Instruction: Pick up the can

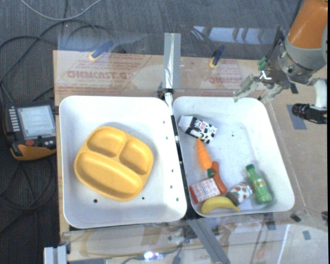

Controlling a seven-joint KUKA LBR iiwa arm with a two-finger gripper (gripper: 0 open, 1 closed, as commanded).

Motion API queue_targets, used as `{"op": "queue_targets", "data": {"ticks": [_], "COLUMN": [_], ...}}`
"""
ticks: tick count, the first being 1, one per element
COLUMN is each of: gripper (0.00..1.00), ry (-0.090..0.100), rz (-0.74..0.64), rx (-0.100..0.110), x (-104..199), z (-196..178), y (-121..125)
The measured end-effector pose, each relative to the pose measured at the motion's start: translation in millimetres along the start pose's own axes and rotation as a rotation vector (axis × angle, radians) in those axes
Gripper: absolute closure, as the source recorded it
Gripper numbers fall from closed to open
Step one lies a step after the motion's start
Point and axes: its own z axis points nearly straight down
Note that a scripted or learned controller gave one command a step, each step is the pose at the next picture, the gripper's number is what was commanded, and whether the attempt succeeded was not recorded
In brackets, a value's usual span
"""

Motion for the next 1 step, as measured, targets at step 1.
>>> {"op": "queue_targets", "data": {"ticks": [1], "gripper": [0.00], "ry": [-0.001], "rz": [0.009], "rx": [0.001], "x": [-23.3], "z": [87.9], "y": [-72.8]}}
